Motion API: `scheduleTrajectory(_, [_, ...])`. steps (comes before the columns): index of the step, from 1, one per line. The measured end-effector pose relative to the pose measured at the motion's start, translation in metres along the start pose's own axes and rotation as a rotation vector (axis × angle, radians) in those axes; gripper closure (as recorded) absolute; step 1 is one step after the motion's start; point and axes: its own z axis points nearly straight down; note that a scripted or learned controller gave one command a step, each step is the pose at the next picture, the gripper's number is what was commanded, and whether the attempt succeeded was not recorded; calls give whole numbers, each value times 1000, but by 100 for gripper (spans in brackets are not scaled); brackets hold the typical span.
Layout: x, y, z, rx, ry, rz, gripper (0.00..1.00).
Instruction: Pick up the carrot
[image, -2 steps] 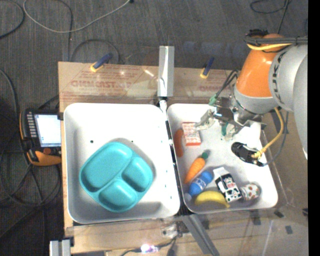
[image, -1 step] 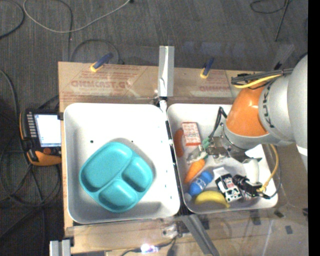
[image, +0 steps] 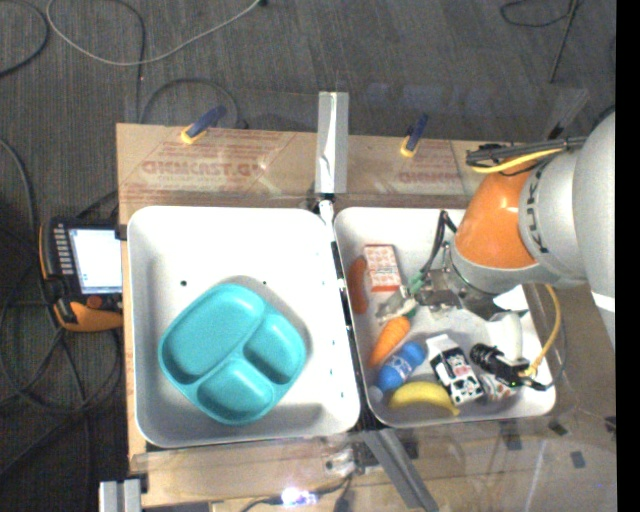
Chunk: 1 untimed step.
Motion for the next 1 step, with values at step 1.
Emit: scheduleTrajectory(1, [-2, 2, -10, -5, -2, 2, 100])
